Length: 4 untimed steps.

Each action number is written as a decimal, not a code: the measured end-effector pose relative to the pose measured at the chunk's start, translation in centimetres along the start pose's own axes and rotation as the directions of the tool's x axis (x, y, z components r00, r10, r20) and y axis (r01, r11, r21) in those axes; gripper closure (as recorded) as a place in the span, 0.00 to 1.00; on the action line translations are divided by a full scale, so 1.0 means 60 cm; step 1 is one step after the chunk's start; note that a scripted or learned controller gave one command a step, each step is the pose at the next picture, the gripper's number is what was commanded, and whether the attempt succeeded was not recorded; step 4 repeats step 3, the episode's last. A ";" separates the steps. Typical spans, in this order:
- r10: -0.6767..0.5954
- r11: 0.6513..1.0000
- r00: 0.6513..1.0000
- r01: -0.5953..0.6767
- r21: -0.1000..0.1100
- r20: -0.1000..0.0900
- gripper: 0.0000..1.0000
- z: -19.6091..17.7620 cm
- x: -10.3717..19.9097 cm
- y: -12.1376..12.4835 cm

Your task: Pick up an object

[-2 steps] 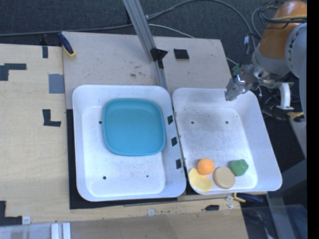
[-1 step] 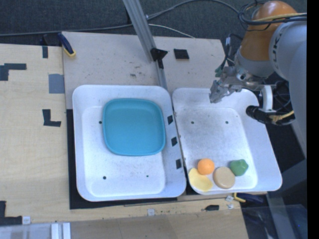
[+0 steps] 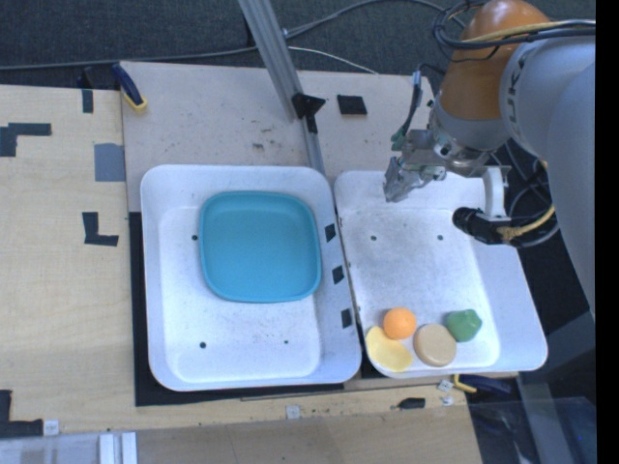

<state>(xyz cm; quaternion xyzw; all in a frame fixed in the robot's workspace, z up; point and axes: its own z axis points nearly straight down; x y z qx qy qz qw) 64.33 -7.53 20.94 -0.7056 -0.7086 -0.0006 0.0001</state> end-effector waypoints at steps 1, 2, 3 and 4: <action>0.000 1.000 1.000 0.000 0.001 0.000 1.00 0.004 0.089 -0.021; 0.001 1.000 1.000 -0.001 0.000 0.000 1.00 -0.013 0.158 -0.068; -0.001 1.000 1.000 0.001 0.002 0.000 1.00 -0.006 0.248 -0.092; -0.001 1.000 1.000 0.001 0.002 0.000 1.00 -0.006 0.248 -0.092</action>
